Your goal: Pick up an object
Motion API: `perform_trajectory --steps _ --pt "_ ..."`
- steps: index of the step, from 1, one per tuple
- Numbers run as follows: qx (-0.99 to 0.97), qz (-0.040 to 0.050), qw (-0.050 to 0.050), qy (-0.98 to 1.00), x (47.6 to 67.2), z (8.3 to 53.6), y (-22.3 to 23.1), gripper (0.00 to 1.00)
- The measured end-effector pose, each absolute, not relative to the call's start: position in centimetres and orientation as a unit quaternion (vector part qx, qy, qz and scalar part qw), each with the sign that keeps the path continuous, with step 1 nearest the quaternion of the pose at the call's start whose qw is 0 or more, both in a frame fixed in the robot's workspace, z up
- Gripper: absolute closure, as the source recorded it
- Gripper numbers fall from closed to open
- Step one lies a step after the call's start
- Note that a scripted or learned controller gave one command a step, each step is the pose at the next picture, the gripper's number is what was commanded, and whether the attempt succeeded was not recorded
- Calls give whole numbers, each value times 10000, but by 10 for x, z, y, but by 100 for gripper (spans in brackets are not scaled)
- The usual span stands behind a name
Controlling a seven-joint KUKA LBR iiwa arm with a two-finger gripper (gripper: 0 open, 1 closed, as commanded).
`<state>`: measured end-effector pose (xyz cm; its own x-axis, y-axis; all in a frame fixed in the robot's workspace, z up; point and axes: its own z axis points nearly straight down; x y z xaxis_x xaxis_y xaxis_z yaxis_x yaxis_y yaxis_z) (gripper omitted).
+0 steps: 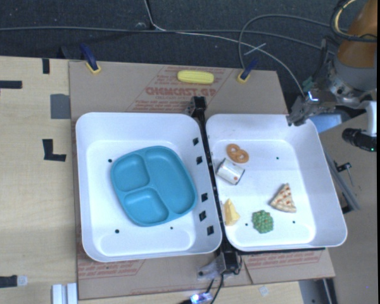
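Bench bins [88, 170] — blue plate [153, 185], toys

Bins: both the left bin [92, 189] and the right bin [323, 195] look like smooth white plastic with a soft sheen.
Tray: the blue divided tray [153, 185], far from the hand [299, 114], reads as glossy moulded plastic.
Can: the small can [230, 171] shows a bright metallic, reflective skin.
Toy food: pretzel [237, 152], pizza slice [283, 199], broccoli [262, 221] and cheese wedge [230, 212] look like matt plastic.
Board: the brown sheet [133, 90] under the bins is dull printed cardboard.
Bench: the bench [25, 170] top has a pale wood-grain, matt finish.
Arm: the orange band [362, 24] looks glossy; the grey wrist below it is satin.
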<state>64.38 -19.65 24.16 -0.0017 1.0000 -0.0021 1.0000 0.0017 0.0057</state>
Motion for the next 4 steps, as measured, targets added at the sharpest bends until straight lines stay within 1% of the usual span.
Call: perform_trajectory --steps 1,2,3,4 --pt "7051 0 -9 7092 647 228 -140 100" --pt "7048 -3 -12 7094 648 218 -81 100" --pt "7045 6 -8 7097 658 222 -21 100" --pt "7046 -1 -11 7096 663 216 40 100"
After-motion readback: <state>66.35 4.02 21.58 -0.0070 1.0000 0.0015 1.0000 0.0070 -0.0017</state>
